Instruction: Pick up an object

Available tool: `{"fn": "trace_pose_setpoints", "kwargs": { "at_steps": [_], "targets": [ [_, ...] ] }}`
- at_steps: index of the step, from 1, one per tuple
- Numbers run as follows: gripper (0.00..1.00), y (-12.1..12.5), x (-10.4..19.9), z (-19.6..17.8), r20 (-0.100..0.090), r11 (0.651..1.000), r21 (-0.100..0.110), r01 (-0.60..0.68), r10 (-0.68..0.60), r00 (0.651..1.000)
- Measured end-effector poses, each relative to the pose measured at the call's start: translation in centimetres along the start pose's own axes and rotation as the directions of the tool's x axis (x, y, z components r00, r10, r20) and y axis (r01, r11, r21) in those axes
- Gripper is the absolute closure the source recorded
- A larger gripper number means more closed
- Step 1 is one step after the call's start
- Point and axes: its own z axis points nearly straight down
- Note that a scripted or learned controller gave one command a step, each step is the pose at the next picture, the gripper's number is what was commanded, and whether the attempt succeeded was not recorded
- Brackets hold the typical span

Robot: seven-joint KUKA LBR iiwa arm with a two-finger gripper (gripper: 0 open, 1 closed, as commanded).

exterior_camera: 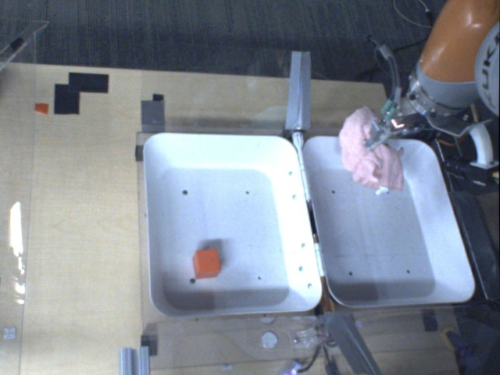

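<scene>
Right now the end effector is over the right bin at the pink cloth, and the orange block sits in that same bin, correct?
Not quite. The camera view shows the orange block in the left bin, near its front. The end effector is over the right bin at the pink cloth.

Reaching in from the upper right, orange band (461, 30) above a grey wrist (449, 92), angled down and leftward. Pincer (384, 131) at the wrist's lower left end, low and tilted, closed on a pink cloth (366, 156) pinched between its tips.
</scene>
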Motion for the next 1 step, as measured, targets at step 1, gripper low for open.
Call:
{"fn": "trace_pose_setpoints", "kwargs": {
  "at_steps": [1],
  "targets": [
    [1.0, 3.3, 2.35, 6.11, -0.006, 0.997, 0.007, 0.081, -0.081, 0.997]
  ]
}}
